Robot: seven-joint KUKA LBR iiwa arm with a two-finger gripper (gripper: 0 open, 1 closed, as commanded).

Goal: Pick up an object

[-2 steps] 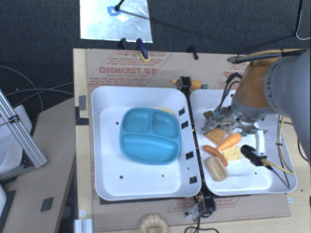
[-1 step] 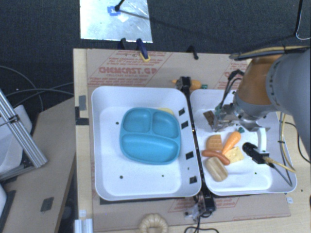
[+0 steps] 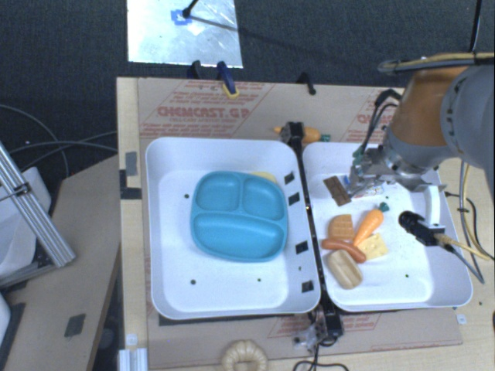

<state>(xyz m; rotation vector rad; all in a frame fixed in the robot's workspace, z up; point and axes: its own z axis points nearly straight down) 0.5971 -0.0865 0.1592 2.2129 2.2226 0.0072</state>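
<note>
The pincer (image 3: 358,187) hangs low over the back of the right bin (image 3: 410,280). From where I stand I cannot tell whether it is apart or together, and nothing shows clamped in it. Just beside it, on the side toward the other bin, lies a flat brown slab (image 3: 336,190). I take that for the thing it is after, since the wrist sits low right next to it.

A little further out, toward the front rim, toy food lies in a loose cluster. A carrot (image 3: 370,223) is against a bread slice (image 3: 340,226), with a sausage (image 3: 343,246) below them, a cheese wedge (image 3: 377,246) by the carrot's tip, then a bread roll (image 3: 346,270). Crowded like that, they look harder to take singly, while the slab lies apart.

Farthest from the pincer, a blue divided plate (image 3: 238,216) fills the middle of the left bin (image 3: 172,284).
</note>
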